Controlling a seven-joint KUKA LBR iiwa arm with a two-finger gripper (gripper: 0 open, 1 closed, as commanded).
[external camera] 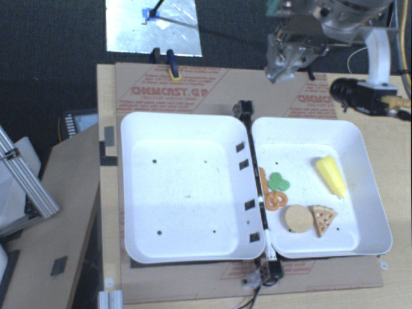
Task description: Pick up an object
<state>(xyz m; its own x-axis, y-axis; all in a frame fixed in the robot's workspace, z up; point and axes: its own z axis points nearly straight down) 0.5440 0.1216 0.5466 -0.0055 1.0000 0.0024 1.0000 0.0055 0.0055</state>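
The right bin (360, 147) holds several small toy foods: a yellow cone-shaped piece (331, 174), a green leafy piece (278, 182), an orange pretzel (276, 200), a tan round cookie (298, 218) and a pizza-slice wedge (322, 219). An orange strip (262, 180) lies along the bin's left wall. My gripper (280, 74) hangs high above the far edge of the right bin, well clear of every item, with nothing visibly in it.
The left bin (183, 185) sits beside the right one, joined by a black clipped divider (251, 179). Both rest on a brown cardboard sheet (193, 85). A shiny metal plate (153, 17) lies beyond the bench at the back.
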